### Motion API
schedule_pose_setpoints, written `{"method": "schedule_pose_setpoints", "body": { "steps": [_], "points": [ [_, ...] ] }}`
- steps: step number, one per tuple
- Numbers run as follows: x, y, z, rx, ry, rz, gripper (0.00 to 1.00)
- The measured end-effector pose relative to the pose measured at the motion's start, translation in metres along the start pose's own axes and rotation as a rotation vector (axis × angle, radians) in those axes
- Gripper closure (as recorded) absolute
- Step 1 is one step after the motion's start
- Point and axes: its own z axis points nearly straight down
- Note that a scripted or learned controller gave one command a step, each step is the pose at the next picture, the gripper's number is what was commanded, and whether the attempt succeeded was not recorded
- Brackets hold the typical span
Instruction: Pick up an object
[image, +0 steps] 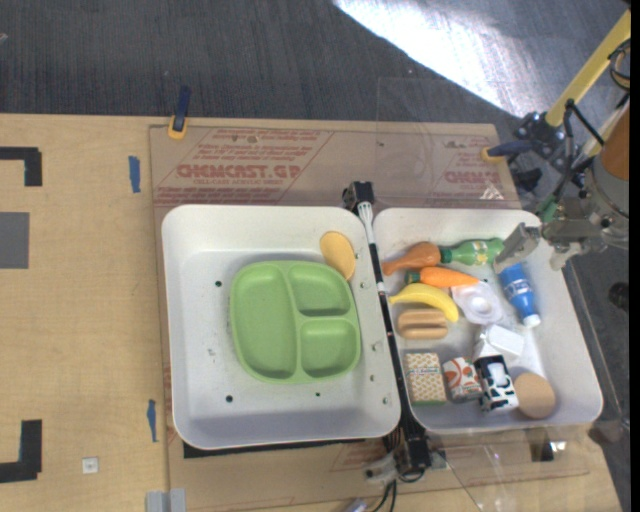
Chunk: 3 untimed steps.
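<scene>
1. Clutter fills the right bin (590, 395): a chicken drumstick (412, 258), a green bottle (473, 252), a carrot (450, 278), a banana (425, 298), a hot dog (422, 322), a blue tube (519, 292), small cartons (424, 377) and a brown egg (535, 395) lie close together, many touching, so a clean pick there calls for a piece with free sides.
2. My gripper (533, 243) hangs at that bin's far right corner, above the rim, with nothing visibly between its tips; whether it is open or closed I cannot tell, since the metal parts blur into the wrist hardware and cables behind.
3. Any of these pieces could be my object; the blue tube lies nearest me, just below and to the side, and I judge it the likeliest target.
4. The left bin (190, 330) holds a green divided plate (296, 322) in its middle and a yellow lemon-like piece (339, 253) near the wall between the bins.
5. Most of my arm is cut off at the frame's right edge, and the white items around the hot dog are too pale to name.
</scene>
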Motion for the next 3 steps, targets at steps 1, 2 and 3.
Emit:
{"method": "schedule_pose_setpoints", "body": {
  "steps": [1,2,3],
  "points": [
    [-0.041,0.04,0.102,0.006,0.002,-0.229,0.0],
    [-0.062,0.06,0.165,-0.008,0.012,-0.038,0.0],
    [-0.068,0.059,0.155,-0.008,-0.001,-0.037,1.0]
  ]
}}
